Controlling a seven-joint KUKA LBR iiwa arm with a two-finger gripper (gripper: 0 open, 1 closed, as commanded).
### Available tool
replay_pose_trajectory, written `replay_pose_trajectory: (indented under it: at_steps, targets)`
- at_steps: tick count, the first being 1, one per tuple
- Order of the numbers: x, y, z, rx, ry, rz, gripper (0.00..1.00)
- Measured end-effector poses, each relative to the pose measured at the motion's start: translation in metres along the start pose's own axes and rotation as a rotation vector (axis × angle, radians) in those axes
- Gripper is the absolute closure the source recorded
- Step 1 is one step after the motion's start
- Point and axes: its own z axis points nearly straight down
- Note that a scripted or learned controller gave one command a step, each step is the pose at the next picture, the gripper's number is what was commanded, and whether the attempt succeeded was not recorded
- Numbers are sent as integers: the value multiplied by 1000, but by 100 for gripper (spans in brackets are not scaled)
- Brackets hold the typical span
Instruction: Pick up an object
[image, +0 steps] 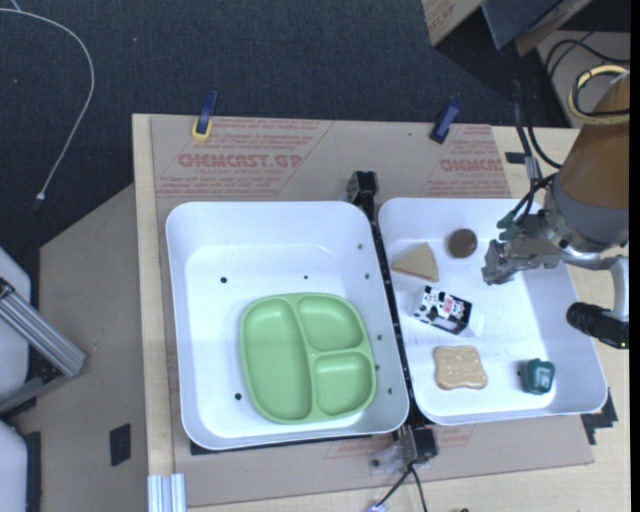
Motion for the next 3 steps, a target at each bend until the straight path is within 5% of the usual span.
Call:
replay_pose_trajectory:
  at_steps: [3]
  targets:
    - [163,20,-9,-3,-1,-1,100]
